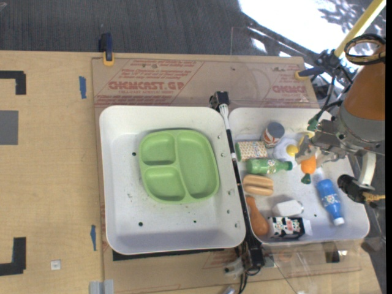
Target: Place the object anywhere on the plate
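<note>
Bright, even overhead light. Strong glare washes out the floor (294, 5) at top right. The white bins (122, 225) sit close to overexposed, with soft, short shadows under the plate (179, 164). Focus is fair overall; small items look slightly soft.

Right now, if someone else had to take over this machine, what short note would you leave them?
Gripper: over the right bin, beside a small orange object; no hold can be confirmed.
Green plate: in the left bin, nothing on it.
Right bin also holds a blue bottle, green bottle and hot dog.
Done: nothing placed yet.
Left: grasp one object, carry it left, set it on the plate.
</note>
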Controlling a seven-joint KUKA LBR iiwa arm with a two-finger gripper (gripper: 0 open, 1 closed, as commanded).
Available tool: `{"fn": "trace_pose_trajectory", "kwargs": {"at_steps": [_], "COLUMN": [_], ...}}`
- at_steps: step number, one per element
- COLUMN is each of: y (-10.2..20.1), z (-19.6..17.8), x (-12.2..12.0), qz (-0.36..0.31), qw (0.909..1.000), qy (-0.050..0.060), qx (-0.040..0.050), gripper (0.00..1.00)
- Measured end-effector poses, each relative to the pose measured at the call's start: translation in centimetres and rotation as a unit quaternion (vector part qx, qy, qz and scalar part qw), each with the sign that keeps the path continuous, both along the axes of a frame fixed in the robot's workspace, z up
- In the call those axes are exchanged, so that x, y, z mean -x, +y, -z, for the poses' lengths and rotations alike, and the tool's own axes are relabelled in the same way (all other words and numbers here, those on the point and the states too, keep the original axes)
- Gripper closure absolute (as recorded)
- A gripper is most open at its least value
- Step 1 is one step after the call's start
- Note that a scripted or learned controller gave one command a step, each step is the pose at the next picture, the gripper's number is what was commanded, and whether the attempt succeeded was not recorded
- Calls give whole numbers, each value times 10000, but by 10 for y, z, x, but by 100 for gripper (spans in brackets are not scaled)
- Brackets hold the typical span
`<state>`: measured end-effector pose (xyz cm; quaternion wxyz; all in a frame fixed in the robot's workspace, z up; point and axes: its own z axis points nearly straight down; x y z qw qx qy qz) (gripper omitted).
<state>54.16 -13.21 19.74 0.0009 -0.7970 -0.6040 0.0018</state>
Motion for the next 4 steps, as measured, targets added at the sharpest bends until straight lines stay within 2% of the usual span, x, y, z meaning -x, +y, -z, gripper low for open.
{"fn": "trace_pose_trajectory", "kwargs": {"at_steps": [1, 2, 3, 4], "y": [78, 152, 244, 241], "z": [-17, -27, -40, -40], "x": [9, -25, -46, -46], "qz": [389, 1567, 819, 835], "qw": [9992, 9876, 9966, 9965], "qy": [15, 0, -5, -2], "qx": [-20, 2, -2, 11], "gripper": [100, 100, 100, 0]}}
